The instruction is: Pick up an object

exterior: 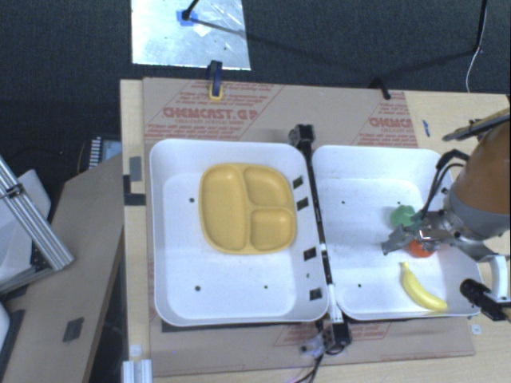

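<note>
The red object (420,249), a small round thing that could be a toy tomato, lies in the right bin (363,174), toward that bin's four o'clock region, with a green object (403,214) just beside it at about eleven o'clock and a yellow banana (421,287) near it at six o'clock. All three look like light plastic play food, so weight should be no concern; the red one is probably stiff and smooth, apt to roll or squirt out of a pinch that lands off its middle, and its best hold would be across its widest part from above. The banana, being long and narrow, would likely take a grip across its middle more forgivingly. The gripper (415,236) sits right over the red and green pieces, reaching in from three o'clock under the grey arm (483,190), and its dark fingers (395,242) overlap the red object's upper edge. Whether those fingers are spread or pressed together I cannot tell, as the wrist and blur hide the gap, nor can I tell that anything is held between them. The left bin (172,294) holds a yellow divided plate (246,207) at its centre.
</note>
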